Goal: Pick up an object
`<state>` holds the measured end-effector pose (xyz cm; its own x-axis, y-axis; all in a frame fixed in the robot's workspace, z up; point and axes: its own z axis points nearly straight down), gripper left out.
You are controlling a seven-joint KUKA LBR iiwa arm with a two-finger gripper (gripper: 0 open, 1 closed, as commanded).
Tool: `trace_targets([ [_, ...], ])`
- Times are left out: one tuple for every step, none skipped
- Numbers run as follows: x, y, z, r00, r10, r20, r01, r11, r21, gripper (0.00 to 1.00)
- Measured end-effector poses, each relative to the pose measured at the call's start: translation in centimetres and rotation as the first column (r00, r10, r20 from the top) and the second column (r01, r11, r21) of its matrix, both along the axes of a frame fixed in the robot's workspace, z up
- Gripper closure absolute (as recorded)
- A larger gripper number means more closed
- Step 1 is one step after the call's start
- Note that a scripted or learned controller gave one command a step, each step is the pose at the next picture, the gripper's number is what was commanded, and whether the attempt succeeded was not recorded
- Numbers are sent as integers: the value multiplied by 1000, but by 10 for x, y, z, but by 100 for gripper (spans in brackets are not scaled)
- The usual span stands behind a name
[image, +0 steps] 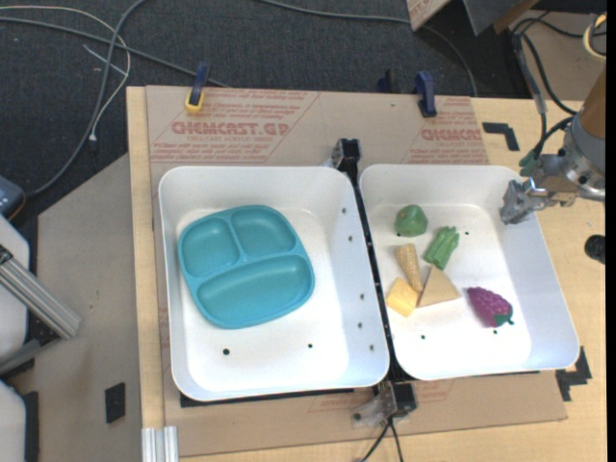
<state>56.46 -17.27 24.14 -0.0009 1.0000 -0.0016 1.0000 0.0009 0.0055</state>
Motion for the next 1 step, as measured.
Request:
trace_targets([
  [0,0,35,1000,0,-3,0,1000,1,100],
])
